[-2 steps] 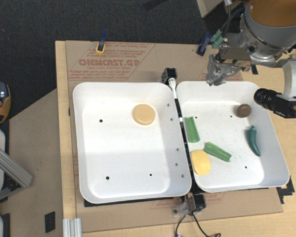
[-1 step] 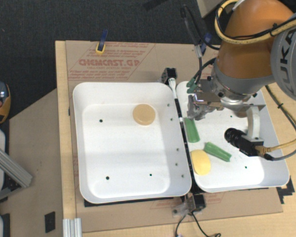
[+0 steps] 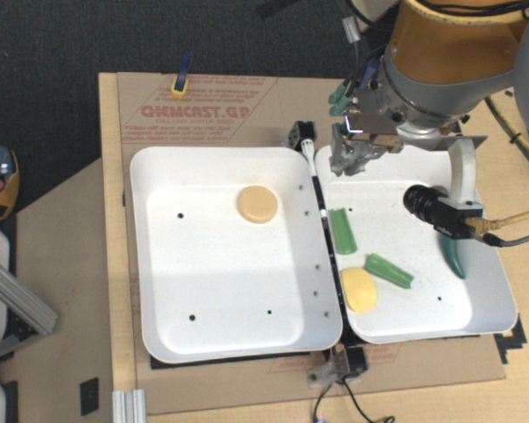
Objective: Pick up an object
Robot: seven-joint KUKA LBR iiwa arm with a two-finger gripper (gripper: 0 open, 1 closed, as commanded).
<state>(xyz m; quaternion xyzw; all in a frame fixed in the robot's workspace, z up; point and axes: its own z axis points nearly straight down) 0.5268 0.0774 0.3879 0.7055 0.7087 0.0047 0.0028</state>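
Objects lie in two white bins: a tan disc point(image 3: 258, 204) in the left bin point(image 3: 159, 324); two green blocks point(image 3: 341, 230) point(image 3: 389, 270), a yellow piece point(image 3: 361, 290) in the right bin point(image 3: 485, 311). Gripper point(image 3: 348, 159) hangs above the right bin's far edge, state indeterminate. Cardboard point(image 3: 203, 104) covers the bench; dark carpet point(image 3: 44, 60) surrounds.

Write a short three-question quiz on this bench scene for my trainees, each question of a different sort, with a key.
1. True or false: the tan disc lies in the left bin.
2. How many green pieces lie in the right bin? A) none B) one C) two
3. Fill in: the yellow piece lies beside the ___ between the bins.

Key:
1. True.
2. C: one green piece along the divider, another green piece next to the yellow piece.
3. Divider.
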